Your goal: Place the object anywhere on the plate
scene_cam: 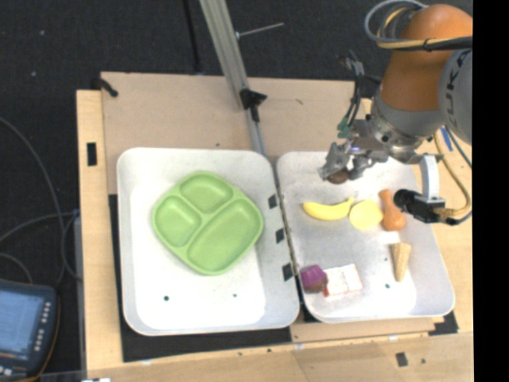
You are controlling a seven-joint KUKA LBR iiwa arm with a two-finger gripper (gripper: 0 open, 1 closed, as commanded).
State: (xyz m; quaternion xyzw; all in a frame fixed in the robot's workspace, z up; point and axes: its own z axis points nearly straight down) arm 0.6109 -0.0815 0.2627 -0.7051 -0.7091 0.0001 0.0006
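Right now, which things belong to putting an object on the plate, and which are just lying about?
Job:
green divided plate
gripper
small dark object at its tip

Lying about:
banana
yellow round piece
carrot
cone
purple piece
white and red box

Even, bright overhead light, mild glare on white bins (143, 309), soft shadows, slightly grainy focus.

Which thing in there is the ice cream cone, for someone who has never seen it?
Look in the right bin, along its right side. Below the orange carrot lies the ice cream cone, a small tan wedge pointing downward, paler than the carrot.
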